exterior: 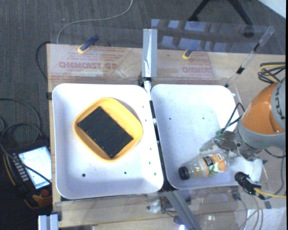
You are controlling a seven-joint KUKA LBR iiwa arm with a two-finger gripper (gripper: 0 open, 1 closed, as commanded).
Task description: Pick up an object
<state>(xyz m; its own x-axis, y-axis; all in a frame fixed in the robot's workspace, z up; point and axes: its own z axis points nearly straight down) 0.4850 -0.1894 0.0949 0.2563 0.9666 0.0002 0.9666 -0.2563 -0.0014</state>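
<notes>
- Camera view: the arm [266,114] comes in over the right bin's right edge, and its orange band and grey wrist cover the gripper [225,145] from above. Only some small dark and greenish parts show near the bin's lower right part, so whether the jaws are spread or pressed together cannot be told.
- The arm's body is cut off at the picture's right edge.
- The right bin [192,109] holds a small bottle [204,166] lying on its side near the bin's front edge, toward the front right corner. Its dark cap points to the bin's front left, its amber body and label toward the arm. It lies just beside the gripper parts; contact cannot be made out.
- The left bin [67,176] holds a yellow dish [132,121] at its middle, tilted diagonally, with a dark ribbed rectangular pad [105,131] inside it.
</notes>
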